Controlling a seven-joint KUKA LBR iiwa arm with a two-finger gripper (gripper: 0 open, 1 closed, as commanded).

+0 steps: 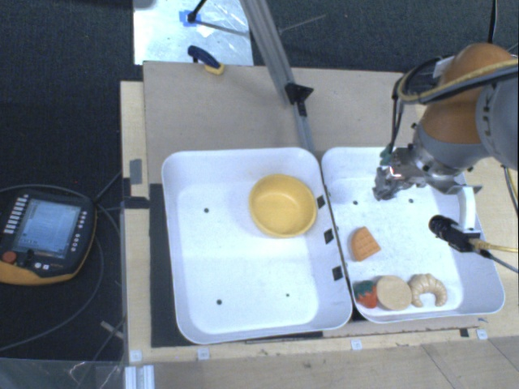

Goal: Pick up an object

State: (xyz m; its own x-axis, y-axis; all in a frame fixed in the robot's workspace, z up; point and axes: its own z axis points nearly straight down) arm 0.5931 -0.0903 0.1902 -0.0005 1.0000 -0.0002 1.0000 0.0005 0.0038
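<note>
White plastic made up both shallow bins, and from my remote seat I judged the job to be at its approach stage, nothing yet picked. The grey arm with its orange band (478, 71) reached in from the right, and the two-finger gripper (389, 186) hung over the upper part of the right-hand white bin (349, 164), above bare floor. Whether its fingers were spread or closed I could not tell, since the tip was a dark blur at that angle, and I saw nothing between them. The candidates lay lower in that same bin: an orange wedge-shaped toy (364, 244) near the dividing wall, and along the bottom edge a tight row of a small red and green piece (366, 293), a round tan disc (393, 292) and a pale croissant-shaped toy (428, 288), the three touching or nearly so. A yellow round bowl (282, 205) sat upright in the left-hand white bin (186, 298), well apart from the gripper. I reckoned the orange wedge was the easiest target, being nearest and standing alone. The next move, as I judged it, called for a shift toward the camera until the tip was over the wedge, a straight descent, and a close across its narrow sides.
</note>
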